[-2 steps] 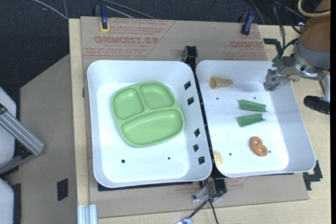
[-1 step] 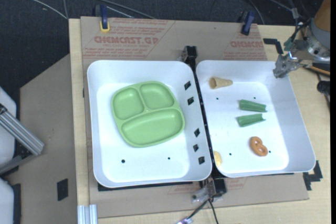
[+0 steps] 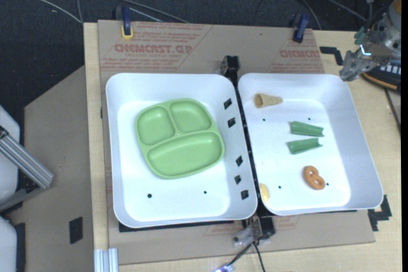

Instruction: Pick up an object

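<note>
Worktop carries two white bins side by side. We log the left bin holding a green divided plate. The right bin holds the loose objects: a tan cone at the far left, two green pieces mid-bin, one just nearer than the other, an orange pretzel nearer and to the right, and a small yellow piece at the near left edge. The end effector sits past the right bin's far right corner, apart from every object; we cannot tell how far it is open, and we see nothing in it.
</note>
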Controlling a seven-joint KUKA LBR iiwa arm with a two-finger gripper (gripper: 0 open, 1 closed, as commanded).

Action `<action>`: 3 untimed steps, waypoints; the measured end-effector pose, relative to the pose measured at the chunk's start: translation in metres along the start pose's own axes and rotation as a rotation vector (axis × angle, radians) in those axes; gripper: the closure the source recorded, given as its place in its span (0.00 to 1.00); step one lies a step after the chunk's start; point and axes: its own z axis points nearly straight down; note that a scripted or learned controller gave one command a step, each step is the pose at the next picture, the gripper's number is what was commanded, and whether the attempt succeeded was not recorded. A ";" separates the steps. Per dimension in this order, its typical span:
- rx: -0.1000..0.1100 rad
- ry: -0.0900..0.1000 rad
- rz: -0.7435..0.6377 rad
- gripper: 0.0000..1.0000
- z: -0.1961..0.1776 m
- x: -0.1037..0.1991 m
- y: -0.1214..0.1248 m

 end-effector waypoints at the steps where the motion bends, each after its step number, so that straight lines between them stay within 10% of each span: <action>1: 0.007 0.003 0.000 1.00 0.001 0.044 -0.011; 3: 0.008 0.003 -0.001 1.00 0.018 0.153 -0.021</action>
